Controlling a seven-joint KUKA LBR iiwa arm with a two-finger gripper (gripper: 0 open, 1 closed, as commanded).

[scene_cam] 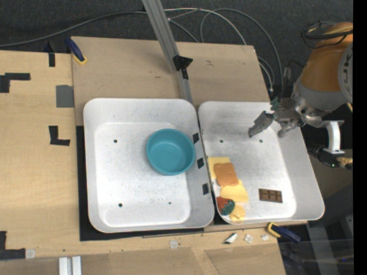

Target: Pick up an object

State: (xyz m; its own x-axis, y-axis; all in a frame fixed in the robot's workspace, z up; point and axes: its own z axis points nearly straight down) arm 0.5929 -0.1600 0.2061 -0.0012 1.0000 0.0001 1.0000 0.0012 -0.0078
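My gripper hangs over the far part of the right bin, its two fingers spread apart with nothing between them. Well in front of it, along the bin's left wall, lies a heap of small things: a yellow slab, an orange piece on top, another yellow piece and a red and green item. A small brown chocolate bar lies flat near the bin's front right. In the left bin stands a blue bowl, upright.
A slanted metal pole rises behind the bins. Cables run across the back of the wooden bench. Blue and yellow clamps sit at the back left and front right.
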